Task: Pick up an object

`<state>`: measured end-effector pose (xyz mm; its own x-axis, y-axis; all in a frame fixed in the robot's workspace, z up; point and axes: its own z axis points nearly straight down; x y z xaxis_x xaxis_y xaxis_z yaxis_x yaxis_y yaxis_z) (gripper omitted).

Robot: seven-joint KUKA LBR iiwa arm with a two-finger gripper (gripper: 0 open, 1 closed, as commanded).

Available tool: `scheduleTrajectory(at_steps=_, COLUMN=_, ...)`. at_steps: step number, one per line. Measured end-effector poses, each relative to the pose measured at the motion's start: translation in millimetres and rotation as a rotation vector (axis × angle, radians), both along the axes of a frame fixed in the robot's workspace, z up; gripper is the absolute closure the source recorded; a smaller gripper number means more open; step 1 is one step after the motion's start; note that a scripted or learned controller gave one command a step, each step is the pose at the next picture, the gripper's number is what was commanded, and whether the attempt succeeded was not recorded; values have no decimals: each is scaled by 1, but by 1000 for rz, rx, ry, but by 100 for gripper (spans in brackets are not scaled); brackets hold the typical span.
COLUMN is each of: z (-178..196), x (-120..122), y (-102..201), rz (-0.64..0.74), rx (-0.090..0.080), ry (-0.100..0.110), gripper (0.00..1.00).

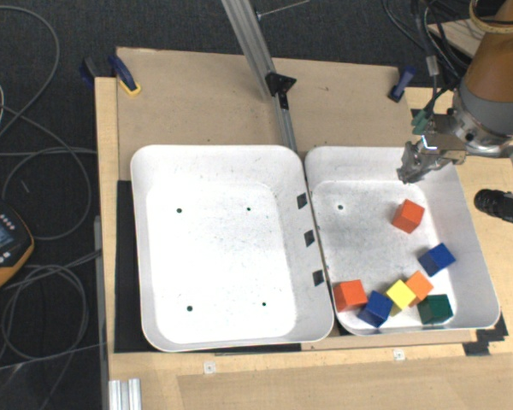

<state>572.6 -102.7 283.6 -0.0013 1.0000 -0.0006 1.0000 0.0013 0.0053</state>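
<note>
Seven small coloured cubes lie in the right-hand shallow white plastic bin [479, 254] on the counter. The gripper [413, 167] hovers over that bin's far edge; whether its jaws are parted cannot be told, and nothing shows between them. Nearest is a lone orange-red cube [408, 216], just below the jaws toward the camera; the others cluster farther off.

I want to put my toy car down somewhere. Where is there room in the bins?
The left bin has bare floor from wall to wall. In the right bin, the back-left patch is free, between the divider and the lone orange block. The front corner is crowded with blocks.
</note>
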Motion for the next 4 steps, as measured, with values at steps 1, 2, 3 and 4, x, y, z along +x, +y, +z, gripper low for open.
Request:
scheduleTrajectory(at_steps=1, z=1, x=24, y=52, rz=5, rx=2, ry=2, gripper=100)
scheduleTrajectory(at_steps=2, z=-19, x=40, y=104, rz=5, rx=3, ry=7, gripper=100)
scheduleTrajectory(at_steps=3, z=-21, x=58, y=147, rz=4, rx=2, ry=3, gripper=100)
scheduleTrajectory(at_steps=4, z=-39, x=78, y=185, rz=3, rx=2, ry=4, gripper=100)
